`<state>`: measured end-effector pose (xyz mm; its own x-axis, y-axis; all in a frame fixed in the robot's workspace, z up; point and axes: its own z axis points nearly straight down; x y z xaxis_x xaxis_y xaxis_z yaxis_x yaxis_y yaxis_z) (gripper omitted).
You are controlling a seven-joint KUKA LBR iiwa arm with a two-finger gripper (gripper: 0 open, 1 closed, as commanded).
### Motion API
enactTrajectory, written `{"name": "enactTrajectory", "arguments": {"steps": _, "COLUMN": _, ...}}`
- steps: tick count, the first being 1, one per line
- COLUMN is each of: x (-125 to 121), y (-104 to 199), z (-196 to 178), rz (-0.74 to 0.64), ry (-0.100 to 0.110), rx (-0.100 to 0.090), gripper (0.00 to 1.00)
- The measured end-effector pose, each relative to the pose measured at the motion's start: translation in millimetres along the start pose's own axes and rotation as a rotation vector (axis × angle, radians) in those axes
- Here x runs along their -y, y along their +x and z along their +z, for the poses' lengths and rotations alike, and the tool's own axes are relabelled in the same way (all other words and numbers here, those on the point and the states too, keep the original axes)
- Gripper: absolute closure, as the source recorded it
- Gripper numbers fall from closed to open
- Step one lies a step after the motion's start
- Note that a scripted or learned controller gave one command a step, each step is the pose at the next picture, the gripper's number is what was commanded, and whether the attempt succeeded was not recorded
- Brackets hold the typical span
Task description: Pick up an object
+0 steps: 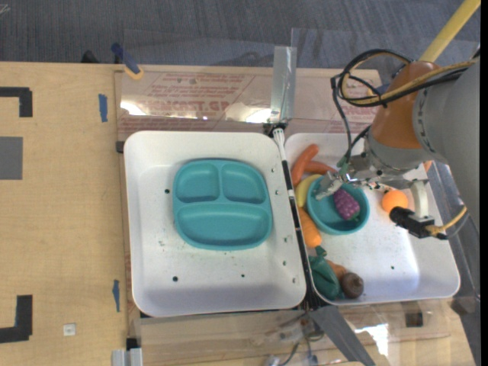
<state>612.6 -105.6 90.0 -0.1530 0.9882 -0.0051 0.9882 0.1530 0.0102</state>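
Note:
My gripper (334,184) hangs low in the right bin (396,259), over the upper left rim of a teal bowl (326,215). A purple bunch of grapes (347,203) lies inside that bowl, just right of the gripper. An orange carrot (306,158) and a yellow banana (303,190) lie to the gripper's left, by the bin's left wall. A small orange fruit (394,200) sits right of the bowl. The view shows nothing held by the gripper.
A teal divided plate (223,204) lies in the left bin (152,269). In the right bin's front left corner are a green item (325,275), a brown round thing (351,284) and an orange piece (311,232). Cables loop above the wrist (366,71).

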Motion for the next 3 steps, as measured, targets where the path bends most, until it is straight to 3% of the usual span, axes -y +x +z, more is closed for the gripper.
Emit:
{"name": "enactTrajectory", "arguments": {"steps": 1, "x": -3, "y": -9, "z": -20, "rz": 0.002, "ry": -0.015, "rx": 0.017, "gripper": 1.00}}
{"name": "enactTrajectory", "arguments": {"steps": 2, "x": 8, "y": -27, "z": -4, "rz": -0.461, "ry": -0.009, "rx": 0.005, "gripper": 1.00}}
{"name": "enactTrajectory", "arguments": {"steps": 3, "x": 60, "y": -32, "z": -5, "rz": -0.630, "ry": -0.010, "rx": 0.005, "gripper": 1.00}}
